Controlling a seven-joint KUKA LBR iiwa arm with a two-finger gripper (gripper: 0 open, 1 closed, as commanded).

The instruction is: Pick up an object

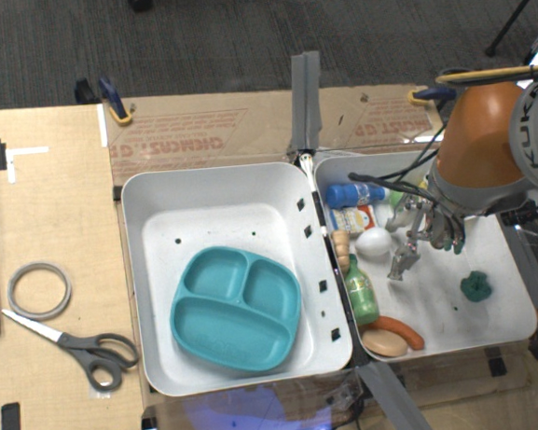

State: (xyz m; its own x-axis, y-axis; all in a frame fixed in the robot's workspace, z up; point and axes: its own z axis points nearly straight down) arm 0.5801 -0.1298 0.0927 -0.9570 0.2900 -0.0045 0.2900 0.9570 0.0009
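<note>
My gripper (404, 242) hangs low over the right bin (503, 325), at its middle, and stands open with nothing between its fingers. A white egg-shaped object (375, 244) lies just left of the fingertips, close to them. Above it are a blue bottle (350, 194) and a red-and-white packet (355, 219). A green bottle (360, 290) lies along the bin's left wall. An orange sausage-like piece (401, 331) and a tan bun (383, 343) sit at the front left corner. A small dark green object (477, 286) rests to the gripper's right.
The left bin (149, 229) holds a teal divided plate (236, 308). On the bench to the left lie scissors (84, 349) and a roll of tape (39, 289). The arm's orange band (482, 139) overhangs the right bin's back right corner.
</note>
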